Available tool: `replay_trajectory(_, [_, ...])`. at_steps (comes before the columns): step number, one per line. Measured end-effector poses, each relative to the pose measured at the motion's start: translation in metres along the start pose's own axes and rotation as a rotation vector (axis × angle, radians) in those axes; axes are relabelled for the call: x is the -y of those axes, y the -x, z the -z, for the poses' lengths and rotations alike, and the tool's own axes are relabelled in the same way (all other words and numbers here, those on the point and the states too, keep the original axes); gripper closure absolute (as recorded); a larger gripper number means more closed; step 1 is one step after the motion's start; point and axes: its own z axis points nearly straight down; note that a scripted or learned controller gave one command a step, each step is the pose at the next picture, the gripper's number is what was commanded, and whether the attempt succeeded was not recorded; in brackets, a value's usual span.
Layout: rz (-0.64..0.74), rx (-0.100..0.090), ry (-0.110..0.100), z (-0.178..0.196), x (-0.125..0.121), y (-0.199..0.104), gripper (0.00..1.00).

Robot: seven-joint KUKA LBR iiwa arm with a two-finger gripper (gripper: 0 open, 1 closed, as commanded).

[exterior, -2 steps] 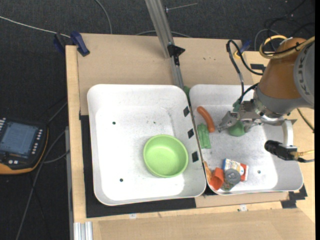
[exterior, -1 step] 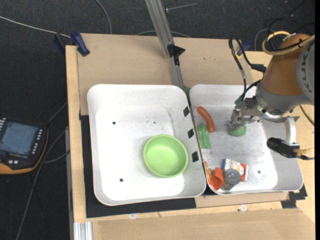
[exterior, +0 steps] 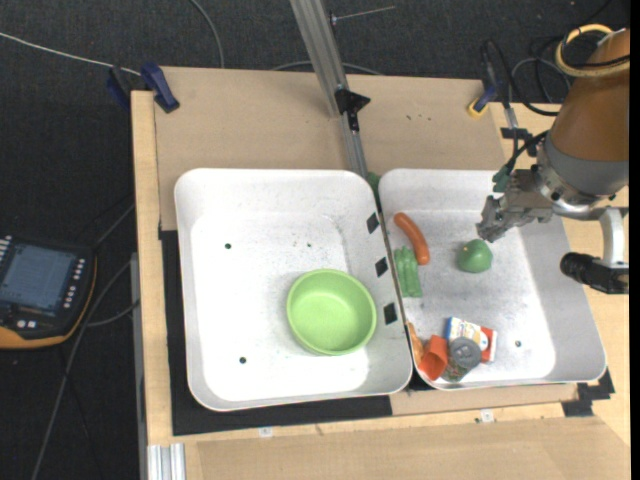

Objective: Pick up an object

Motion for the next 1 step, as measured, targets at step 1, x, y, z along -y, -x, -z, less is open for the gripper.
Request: replay_trajectory(1, [0.000,0.000,0.000,0.0613,-0.0011,0.0061,1.00])
